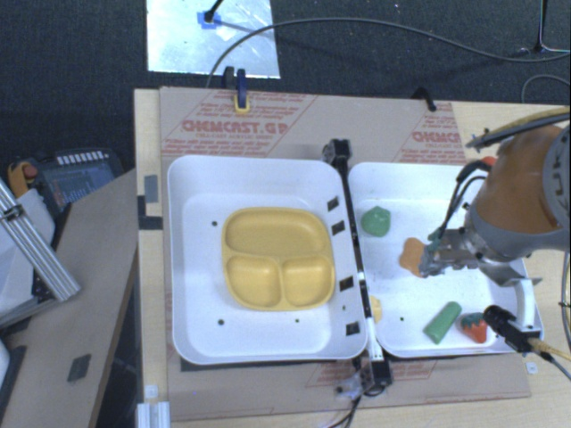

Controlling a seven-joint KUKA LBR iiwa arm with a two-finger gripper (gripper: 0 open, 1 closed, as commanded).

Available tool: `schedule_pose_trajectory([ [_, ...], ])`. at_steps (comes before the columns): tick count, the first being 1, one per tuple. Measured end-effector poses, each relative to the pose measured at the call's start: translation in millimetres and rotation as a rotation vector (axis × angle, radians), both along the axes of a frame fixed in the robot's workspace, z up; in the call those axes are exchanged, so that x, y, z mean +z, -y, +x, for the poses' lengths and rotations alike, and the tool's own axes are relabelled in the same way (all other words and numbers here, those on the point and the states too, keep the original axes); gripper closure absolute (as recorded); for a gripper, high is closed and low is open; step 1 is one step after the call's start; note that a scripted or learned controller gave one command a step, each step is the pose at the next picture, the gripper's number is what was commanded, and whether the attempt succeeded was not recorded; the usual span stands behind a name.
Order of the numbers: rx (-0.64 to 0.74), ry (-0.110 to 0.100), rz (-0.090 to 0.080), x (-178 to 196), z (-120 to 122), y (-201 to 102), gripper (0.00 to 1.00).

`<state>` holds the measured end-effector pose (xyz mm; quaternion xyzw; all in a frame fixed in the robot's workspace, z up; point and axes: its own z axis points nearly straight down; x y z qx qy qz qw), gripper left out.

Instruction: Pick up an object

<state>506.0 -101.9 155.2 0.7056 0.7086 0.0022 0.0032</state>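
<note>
End effector (434, 262), grip state I cannot tell, sits low at the orange piece (411, 255), three o'clock side, apparently to grasp it.

I see glossy white plastic bins (192, 239), a smooth matt yellow plastic tray (272, 257), and rough brown cardboard (268, 123) beneath.
</note>
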Motion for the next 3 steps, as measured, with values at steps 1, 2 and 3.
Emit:
schedule_pose_trajectory([
  [1,0.0,-0.001,0.0,45.6,-2.8,-4.5,1.0],
  [2,0.0,0.0,0.0,95.1,8.2,-2.2,1.0],
  [3,0.0,-0.001,0.0,142.3,9.8,-1.9,1.0],
])
